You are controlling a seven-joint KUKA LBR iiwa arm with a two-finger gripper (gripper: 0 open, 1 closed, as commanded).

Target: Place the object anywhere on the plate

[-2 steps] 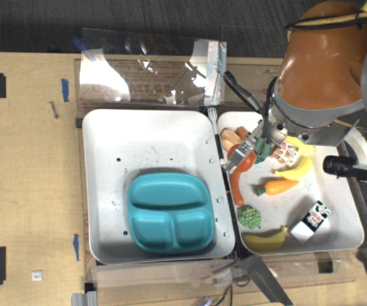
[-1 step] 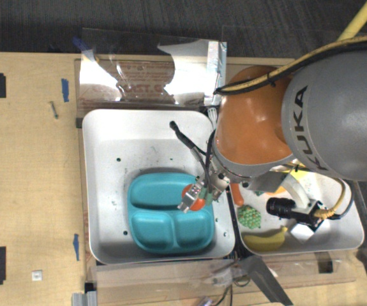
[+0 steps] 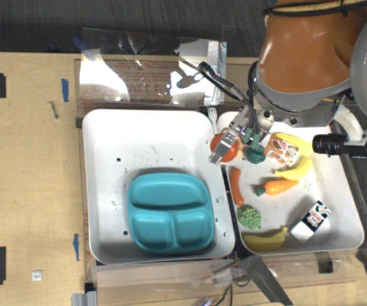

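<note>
Camera view shows us the two-finger gripper (image 3: 224,146) at the divide between the bins, its fingers closed on a round orange-red toy tomato (image 3: 228,147) held above the rim. We see the teal three-compartment plastic plate (image 3: 169,211) in the left white bin (image 3: 106,145). Just below the gripper we see a red sausage-shaped toy (image 3: 236,186).

Gripper (image 3: 224,146) above divider between bins, orange-red round object (image 3: 226,147) between fingers. Teal sectioned plate (image 3: 169,213) in left bin (image 3: 106,139). Right bin (image 3: 343,234) holds carrot (image 3: 279,187), sausage (image 3: 236,186), banana (image 3: 264,239), green berry-like piece (image 3: 249,217), small carton (image 3: 311,221).
</note>
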